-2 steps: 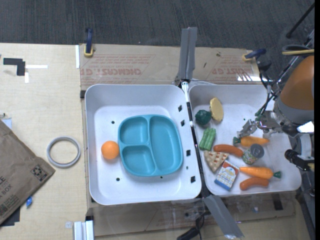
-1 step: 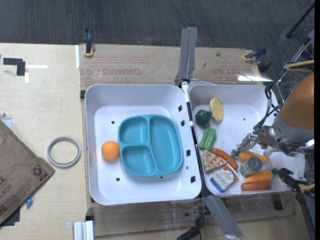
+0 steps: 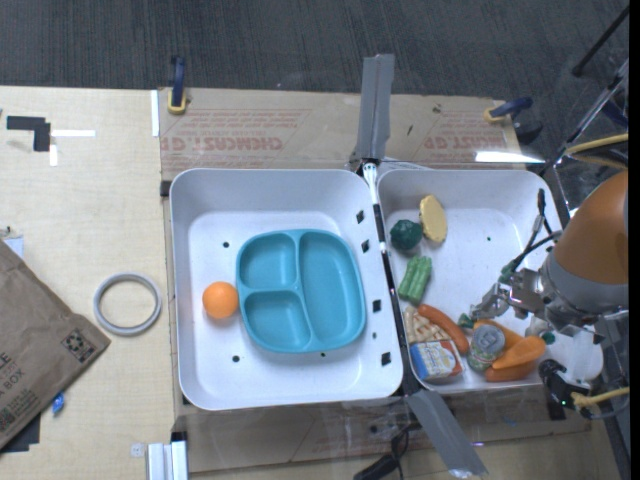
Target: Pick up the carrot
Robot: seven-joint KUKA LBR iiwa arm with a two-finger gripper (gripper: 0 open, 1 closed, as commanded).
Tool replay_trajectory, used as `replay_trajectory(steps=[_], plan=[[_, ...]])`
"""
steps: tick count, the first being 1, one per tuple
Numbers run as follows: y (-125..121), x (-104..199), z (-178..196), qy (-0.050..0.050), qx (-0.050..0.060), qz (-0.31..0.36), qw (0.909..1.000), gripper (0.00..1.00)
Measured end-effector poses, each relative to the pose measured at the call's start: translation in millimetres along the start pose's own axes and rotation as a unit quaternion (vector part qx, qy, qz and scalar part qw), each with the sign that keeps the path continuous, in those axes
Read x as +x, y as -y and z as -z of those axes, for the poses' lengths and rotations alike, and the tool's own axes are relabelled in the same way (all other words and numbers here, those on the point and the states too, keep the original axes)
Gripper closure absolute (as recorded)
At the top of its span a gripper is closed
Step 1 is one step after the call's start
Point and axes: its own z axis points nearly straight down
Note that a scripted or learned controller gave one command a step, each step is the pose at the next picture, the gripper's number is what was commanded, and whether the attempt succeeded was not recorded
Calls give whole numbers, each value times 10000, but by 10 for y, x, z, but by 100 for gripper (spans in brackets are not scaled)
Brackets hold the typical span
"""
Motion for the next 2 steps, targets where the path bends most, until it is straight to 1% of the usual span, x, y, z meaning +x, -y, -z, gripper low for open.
replay_trajectory(steps=[1,2], plan=[[-156,-387,10,5,-18,1815,9834,0],[-197,-480,11,6,-19,3489,9372,0]])
